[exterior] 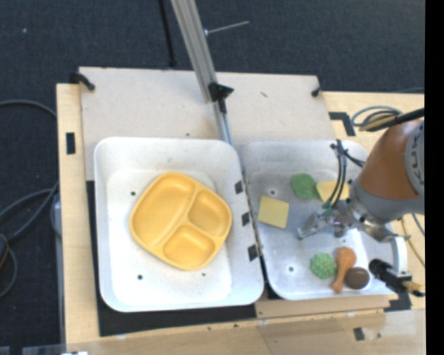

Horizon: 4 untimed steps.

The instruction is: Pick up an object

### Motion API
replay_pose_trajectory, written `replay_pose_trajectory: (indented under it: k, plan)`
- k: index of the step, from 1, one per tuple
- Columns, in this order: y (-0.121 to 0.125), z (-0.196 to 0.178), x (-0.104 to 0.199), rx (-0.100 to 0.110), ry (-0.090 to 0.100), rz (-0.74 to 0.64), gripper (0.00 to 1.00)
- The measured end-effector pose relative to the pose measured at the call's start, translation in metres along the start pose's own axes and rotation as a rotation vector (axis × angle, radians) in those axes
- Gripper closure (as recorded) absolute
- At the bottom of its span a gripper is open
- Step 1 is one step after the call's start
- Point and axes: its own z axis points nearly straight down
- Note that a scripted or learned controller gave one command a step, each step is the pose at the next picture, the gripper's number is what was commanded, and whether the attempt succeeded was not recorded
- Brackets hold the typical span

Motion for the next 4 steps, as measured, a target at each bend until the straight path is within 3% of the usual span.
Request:
replay_pose_trajectory:
  k: [1, 3, 4]
  plan:
    - [0.002, -0.014, -0.001, -0.008, -0.001, 0.004, 1.0]
    - [0.01, -0.116, -0.003, -0.012, -0.003, -0.004, 1.0]
    - [0.01, -0.102, -0.004, -0.003, -0.001, -0.002, 1.0]
